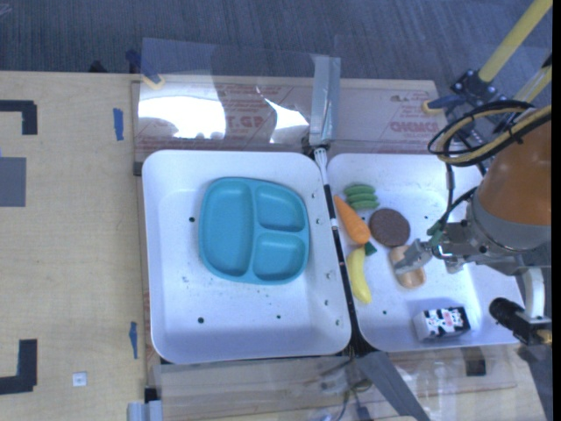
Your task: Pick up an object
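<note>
The bench point(61, 235) carries two shallow white bins side by side, seen from above at a slant. Near edge, right bin point(394, 323): a small black-and-white carton point(443, 321) lies close to the bin's near right corner, apart from the other items. Further in, at the divider between the bins, a yellow banana point(358, 276) lies lengthwise along the right bin's left edge. To its right, around mid-bin, a small tan object point(408, 270) sits directly at the gripper point(419, 257), which reaches in from the right on the grey arm with its orange band point(517, 187); whether the fingers are apart, together, or closed on this object cannot be told, since the fingertips merge with it. Beyond that, a round brown disc point(389, 227) lies just beside the tan object, and an orange carrot point(352, 221) lies slantwise against the left edge, its tip touching the banana's upper end. Nearest the right bin's far edge sits a green ridged item point(360, 196), just beside the carrot's top. The left bin point(166, 235) holds a blue divided plate point(254, 230) with three compartments, set around its centre. Beyond both bins' far edges, a clear plastic sheet point(228, 103) lies over the bench, and black cables point(473, 130) loop above the arm.
</note>
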`<act>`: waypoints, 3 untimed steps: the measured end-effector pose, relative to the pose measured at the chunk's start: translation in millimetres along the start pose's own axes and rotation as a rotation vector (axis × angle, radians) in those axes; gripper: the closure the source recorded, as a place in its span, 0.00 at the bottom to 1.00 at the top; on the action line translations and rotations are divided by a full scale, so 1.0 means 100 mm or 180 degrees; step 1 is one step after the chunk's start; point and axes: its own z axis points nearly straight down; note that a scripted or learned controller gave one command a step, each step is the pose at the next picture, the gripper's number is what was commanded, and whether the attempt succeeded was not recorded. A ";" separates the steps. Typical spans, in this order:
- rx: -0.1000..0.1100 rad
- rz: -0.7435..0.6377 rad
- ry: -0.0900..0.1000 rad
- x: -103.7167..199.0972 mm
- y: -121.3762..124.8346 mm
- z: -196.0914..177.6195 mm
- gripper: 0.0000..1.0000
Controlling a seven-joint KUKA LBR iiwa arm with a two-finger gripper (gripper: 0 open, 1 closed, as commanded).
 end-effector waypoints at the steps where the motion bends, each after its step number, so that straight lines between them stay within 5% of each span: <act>1: -0.0013 -0.0613 -0.0007 -0.18 0.22 0.11 0.00; 2: -0.0037 -0.0730 -0.0012 -0.14 0.41 0.99 0.00; 3: -0.0053 -0.0722 -0.0018 -0.15 0.42 0.89 1.00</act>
